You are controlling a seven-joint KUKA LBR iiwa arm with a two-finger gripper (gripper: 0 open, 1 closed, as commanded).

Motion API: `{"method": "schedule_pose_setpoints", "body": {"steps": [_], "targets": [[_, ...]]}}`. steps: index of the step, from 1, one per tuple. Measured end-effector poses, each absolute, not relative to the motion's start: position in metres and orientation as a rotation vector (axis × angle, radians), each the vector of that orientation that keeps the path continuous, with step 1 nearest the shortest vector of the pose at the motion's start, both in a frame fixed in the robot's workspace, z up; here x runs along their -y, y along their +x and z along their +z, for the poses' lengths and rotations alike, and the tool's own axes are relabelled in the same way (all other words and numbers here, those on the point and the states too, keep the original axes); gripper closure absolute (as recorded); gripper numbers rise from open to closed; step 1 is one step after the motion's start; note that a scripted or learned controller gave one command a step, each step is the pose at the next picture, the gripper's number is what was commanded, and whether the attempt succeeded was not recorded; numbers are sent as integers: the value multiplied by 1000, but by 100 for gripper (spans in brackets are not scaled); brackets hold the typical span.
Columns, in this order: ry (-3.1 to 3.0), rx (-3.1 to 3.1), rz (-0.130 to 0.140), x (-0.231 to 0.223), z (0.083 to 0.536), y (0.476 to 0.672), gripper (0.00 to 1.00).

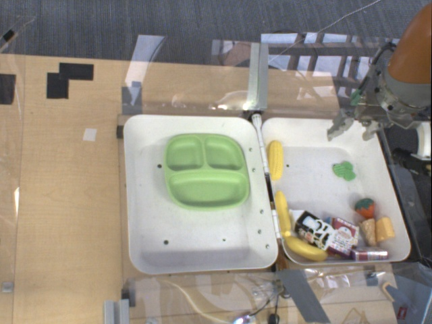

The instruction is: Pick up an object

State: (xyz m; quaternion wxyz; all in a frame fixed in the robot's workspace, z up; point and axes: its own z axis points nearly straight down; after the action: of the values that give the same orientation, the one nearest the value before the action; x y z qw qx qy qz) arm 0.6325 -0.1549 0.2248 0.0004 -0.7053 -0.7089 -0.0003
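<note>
My gripper (352, 131) hangs over the far right part of the right bin (307, 147), its two fingers spread open with nothing between them. Below it in the bin lie a small green leafy piece (345, 171), a corn cob (275, 159) along the left wall, and a banana (297, 238) at the front left. A black-and-white box (313, 229), a red packet (343, 237), a small orange-and-green vegetable (365, 207) and a bread piece (376, 231) crowd the front right corner.
The left bin (145, 248) holds a green divided plate (206, 171). A metal divider (264, 174) runs between the bins. Clear plastic walls and a metal frame (324, 52) stand behind the bins. The wooden bench (61, 201) spreads to the left.
</note>
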Motion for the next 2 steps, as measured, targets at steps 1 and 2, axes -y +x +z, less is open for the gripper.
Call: {"method": "schedule_pose_setpoints", "body": {"steps": [1, 2], "targets": [[-2142, 2298, 0, 205, 141, 618, 0], [-2187, 2257, -2, 205, 92, 639, 0]]}}
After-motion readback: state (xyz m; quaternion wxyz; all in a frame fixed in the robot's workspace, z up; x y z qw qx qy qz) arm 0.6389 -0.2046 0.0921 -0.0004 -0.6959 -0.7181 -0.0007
